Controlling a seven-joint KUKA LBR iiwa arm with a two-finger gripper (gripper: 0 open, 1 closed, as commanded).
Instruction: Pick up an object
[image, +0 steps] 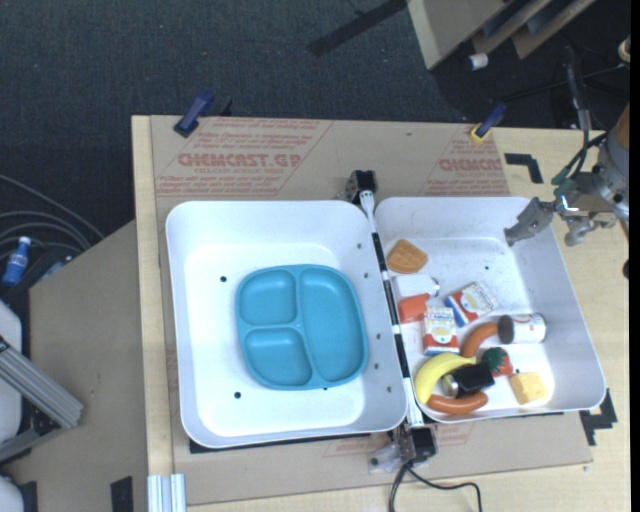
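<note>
Brown board (300, 150), red "CHEMCAST" lettering.

Grey metal claw (548, 222), dark cables

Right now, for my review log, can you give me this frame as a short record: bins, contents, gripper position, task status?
left bin: holds a blue divided plate, upright, near the middle
right bin: toy food clustered toward its near end
items seen: banana, cookie, cheese wedge, sausage, small cartons
gripper: at the far right edge of the right bin, apart from the food cluster
held object: none visible between the fingers
task status: pick not yet done
</note>
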